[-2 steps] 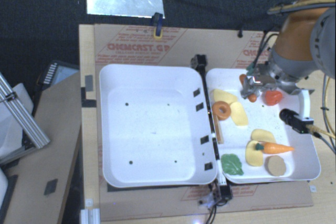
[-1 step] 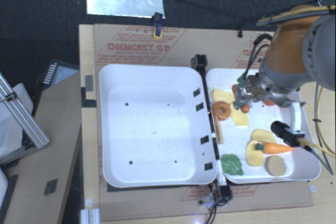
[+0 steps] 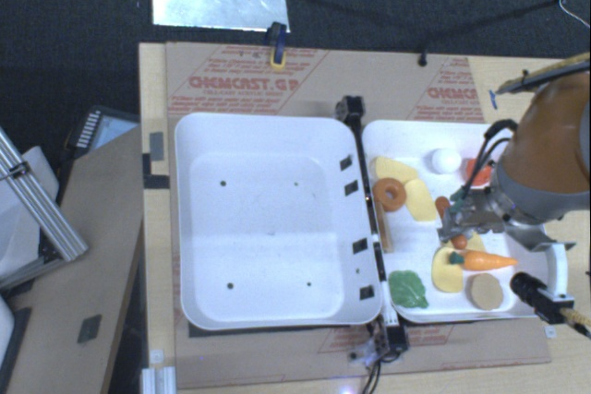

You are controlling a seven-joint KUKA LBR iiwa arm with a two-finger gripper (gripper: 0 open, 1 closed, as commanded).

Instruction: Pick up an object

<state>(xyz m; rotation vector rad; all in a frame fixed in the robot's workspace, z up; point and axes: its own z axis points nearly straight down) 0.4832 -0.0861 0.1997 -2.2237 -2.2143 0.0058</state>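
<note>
So the arm is reaching into the right bin (image 3: 420, 132) and the gripper (image 3: 456, 231) is hanging low over the toy food pile. Honestly can't tell if it's gripping anything. An orange carrot (image 3: 488, 261) is lying just below the gripper, touching a yellow piece (image 3: 447, 274), with a tan round thing (image 3: 485, 292) further below. A donut ring (image 3: 390, 194) is sitting off to its left, and a white ball (image 3: 445, 161) is above it.

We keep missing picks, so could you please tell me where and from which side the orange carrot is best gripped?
Grip the carrot across its thick end, coming straight down from above. It lies flat, tapering rightward, so the thin tip would likely slip. The gripper hangs just above-left.
</note>
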